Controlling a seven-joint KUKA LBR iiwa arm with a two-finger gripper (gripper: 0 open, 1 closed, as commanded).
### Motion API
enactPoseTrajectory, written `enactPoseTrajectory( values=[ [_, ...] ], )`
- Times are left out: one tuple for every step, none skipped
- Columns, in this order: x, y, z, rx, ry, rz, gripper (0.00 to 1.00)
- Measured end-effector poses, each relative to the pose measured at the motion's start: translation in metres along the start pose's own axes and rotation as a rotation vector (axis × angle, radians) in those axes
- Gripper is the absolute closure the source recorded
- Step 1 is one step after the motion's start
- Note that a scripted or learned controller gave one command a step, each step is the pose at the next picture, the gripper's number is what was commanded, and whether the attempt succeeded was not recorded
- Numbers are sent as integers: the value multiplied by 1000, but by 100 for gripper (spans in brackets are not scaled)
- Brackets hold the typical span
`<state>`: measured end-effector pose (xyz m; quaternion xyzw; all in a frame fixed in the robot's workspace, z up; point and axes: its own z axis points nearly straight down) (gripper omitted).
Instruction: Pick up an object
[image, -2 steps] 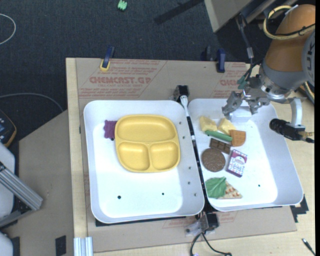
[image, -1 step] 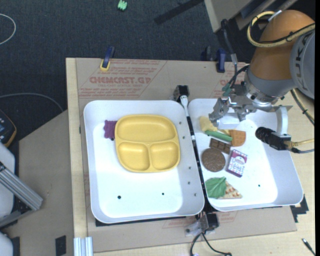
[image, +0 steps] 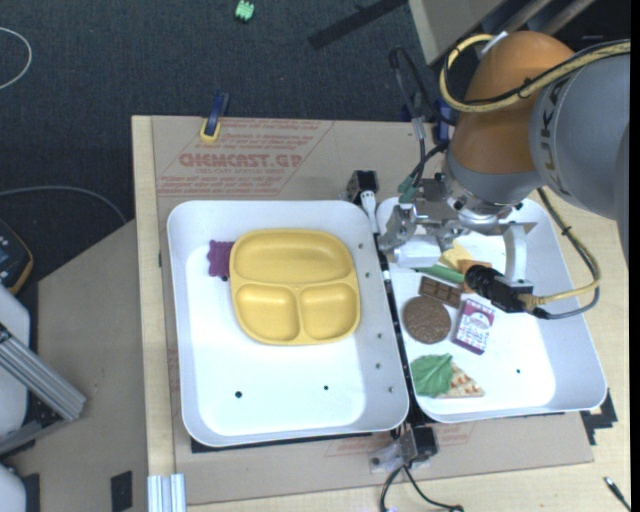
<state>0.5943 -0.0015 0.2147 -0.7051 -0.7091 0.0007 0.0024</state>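
Note:
The right bin (image: 560, 385) holds several small items. A brown round cookie (image: 427, 320) lies near its left wall, with a brown chocolate bar (image: 438, 290) just above it. A purple and white packet (image: 474, 326) sits right of the cookie, and a pizza slice with green leaf (image: 443, 377) lies toward the front. Yellow and green pieces (image: 450, 266) peek out under the arm. My gripper (image: 452, 232) hangs over the back left of this bin, above those pieces. The wrist hides its tips.
In the left bin (image: 200, 400) a yellow divided plate (image: 295, 283) rests with a purple item (image: 219, 258) at its left side. A black cable (image: 560, 295) loops from the wrist across the right bin. The bench has a blue and yellow clip (image: 213, 120) at the back.

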Motion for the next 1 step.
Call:
enactPoseTrajectory(
  values=[
    [0, 5, -4, -6, -2, 4, 100]
  ],
)
